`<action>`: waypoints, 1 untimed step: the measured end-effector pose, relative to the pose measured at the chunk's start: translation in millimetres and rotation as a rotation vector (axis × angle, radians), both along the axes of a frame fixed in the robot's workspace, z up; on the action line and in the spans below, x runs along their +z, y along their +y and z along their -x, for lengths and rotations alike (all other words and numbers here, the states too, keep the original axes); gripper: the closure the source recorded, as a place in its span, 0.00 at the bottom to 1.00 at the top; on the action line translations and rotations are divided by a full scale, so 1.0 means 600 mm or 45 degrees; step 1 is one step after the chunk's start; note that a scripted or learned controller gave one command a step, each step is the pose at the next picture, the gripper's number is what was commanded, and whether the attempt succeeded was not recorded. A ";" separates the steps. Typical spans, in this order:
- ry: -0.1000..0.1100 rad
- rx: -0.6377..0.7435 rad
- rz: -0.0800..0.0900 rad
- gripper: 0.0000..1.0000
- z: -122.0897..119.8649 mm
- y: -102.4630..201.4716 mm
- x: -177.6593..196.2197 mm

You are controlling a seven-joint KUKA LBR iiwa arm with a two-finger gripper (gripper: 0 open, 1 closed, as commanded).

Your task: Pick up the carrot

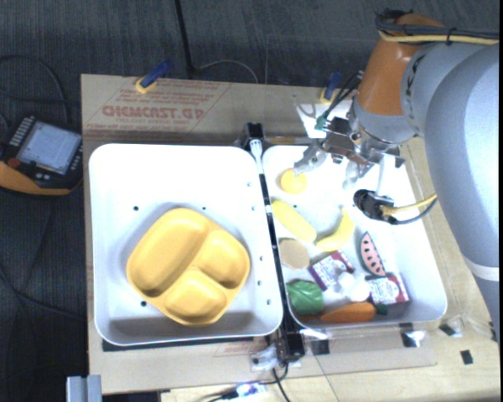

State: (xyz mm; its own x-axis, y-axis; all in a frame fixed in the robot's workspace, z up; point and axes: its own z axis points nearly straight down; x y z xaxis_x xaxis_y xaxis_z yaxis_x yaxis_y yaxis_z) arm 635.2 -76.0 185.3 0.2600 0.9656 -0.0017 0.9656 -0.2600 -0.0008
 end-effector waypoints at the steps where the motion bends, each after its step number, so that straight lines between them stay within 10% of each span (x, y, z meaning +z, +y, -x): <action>1: 0.003 0.004 0.001 0.00 -0.038 -0.036 -0.145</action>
